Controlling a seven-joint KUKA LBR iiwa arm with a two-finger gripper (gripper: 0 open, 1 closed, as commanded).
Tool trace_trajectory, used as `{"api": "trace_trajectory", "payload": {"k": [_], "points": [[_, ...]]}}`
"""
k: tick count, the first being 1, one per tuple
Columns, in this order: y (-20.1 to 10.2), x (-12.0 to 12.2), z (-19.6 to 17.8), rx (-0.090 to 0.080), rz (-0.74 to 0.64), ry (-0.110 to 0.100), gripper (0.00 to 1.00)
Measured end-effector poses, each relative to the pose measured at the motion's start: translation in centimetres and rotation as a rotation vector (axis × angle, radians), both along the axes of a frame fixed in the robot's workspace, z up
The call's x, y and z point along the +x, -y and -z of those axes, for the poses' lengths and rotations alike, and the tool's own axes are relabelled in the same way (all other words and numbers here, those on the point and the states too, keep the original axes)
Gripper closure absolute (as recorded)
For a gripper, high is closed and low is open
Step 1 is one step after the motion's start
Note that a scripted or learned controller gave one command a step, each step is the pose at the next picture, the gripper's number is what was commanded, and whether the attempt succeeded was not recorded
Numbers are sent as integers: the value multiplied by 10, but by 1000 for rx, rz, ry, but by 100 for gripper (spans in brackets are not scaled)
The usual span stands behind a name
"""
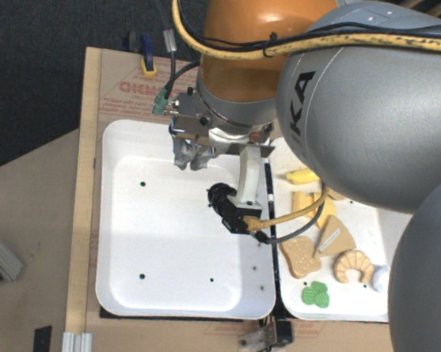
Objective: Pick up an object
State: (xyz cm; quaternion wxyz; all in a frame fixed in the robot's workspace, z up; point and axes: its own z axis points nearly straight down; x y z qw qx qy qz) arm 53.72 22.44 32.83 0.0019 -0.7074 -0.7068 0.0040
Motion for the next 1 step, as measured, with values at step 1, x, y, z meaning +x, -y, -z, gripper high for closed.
{"api": "trace_trajectory", "payload": {"k": [1], "points": [[0, 15, 48, 0, 1, 1, 100]]}}
